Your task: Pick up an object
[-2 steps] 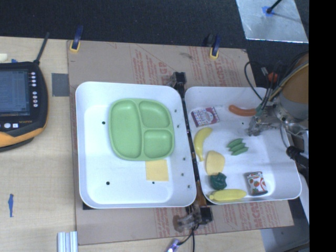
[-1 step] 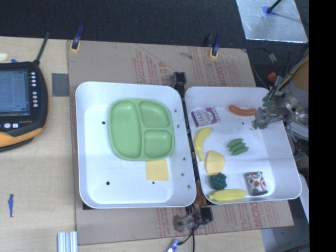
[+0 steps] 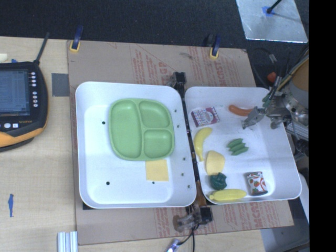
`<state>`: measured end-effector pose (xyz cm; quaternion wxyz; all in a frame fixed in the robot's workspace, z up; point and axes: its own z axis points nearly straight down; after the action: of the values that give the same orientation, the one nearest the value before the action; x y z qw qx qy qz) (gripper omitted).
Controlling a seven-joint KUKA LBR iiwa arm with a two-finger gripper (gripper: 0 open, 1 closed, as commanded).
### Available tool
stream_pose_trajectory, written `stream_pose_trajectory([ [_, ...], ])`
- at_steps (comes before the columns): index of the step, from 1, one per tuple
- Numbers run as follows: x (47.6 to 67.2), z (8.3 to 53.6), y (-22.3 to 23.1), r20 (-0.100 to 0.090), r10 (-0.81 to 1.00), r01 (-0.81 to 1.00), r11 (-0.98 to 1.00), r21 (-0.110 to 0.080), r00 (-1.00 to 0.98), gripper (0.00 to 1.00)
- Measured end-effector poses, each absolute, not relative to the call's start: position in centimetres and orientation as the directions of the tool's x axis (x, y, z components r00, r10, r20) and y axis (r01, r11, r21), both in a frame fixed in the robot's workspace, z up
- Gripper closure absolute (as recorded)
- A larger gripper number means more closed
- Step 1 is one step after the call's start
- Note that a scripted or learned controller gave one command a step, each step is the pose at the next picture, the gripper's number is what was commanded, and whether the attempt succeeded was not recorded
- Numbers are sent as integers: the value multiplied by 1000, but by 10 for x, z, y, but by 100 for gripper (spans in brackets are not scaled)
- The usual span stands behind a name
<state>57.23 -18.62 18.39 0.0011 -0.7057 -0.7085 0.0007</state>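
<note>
The nearest candidate to me is the orange sausage (image 3: 240,109), lying flat near the back wall of the right bin (image 3: 294,190). My pincer (image 3: 251,119) hangs just beside its right end, low over the bin floor, and I judge I am lining up on it because it is the piece closest to where my arm comes in. I cannot tell whether the pincer is spread or closed; it reads as one dark shape at this angle, and nothing sits between its tips.

Further out in the same bin the other pieces lie apart from one another, which leaves room to come down on each: the green pea pod (image 3: 237,146) in the middle, the banana (image 3: 201,140) and the pale yellow wedge (image 3: 214,162) along the left wall, the small pink packet (image 3: 205,116) at the back left, the dark green broccoli (image 3: 219,181), the corn cob (image 3: 228,195) and the little red-and-white carton (image 3: 255,183) near the front.

The left bin (image 3: 86,140) bears a green divided plate (image 3: 142,128) and a yellow cheese slice (image 3: 157,170), well away from me.
</note>
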Motion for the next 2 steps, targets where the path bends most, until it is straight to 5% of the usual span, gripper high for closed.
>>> stream_pose_trajectory([
  [1, 558, 91, -165, 0, 1000, 1000, 4, -6, -4, 0],
  [2, 558, 102, -167, -2, 1000, 1000, 6, -6, -6, 100],
])
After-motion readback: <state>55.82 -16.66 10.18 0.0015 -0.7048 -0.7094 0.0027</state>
